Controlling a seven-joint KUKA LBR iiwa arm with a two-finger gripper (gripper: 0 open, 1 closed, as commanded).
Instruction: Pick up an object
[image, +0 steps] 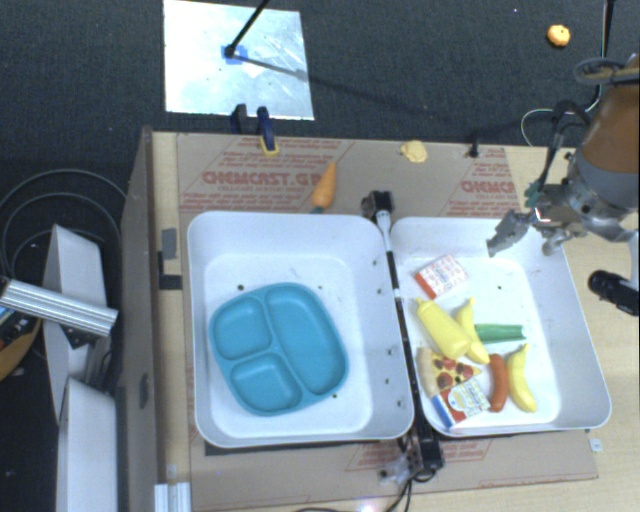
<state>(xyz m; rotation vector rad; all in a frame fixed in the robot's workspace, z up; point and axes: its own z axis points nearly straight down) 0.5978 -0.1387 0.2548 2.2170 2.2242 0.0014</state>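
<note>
Toys are all bunched in the near half of the right bin (575, 330): banana (520, 378), red sausage (497, 381), a printed packet (455, 385), yellow bottle (447, 329), green stick (499, 331), and a red-white carton (440, 275) a bit further back. Plenty of pick targets, none grabbed yet. Left bin (215, 260) just holds a blue divided tray (278, 346). Gripper (527, 232) hovers over the far edge of the right bin with nothing in it; honestly can't tell how it's set, too blurry. Arm is cut off at the right.
</note>
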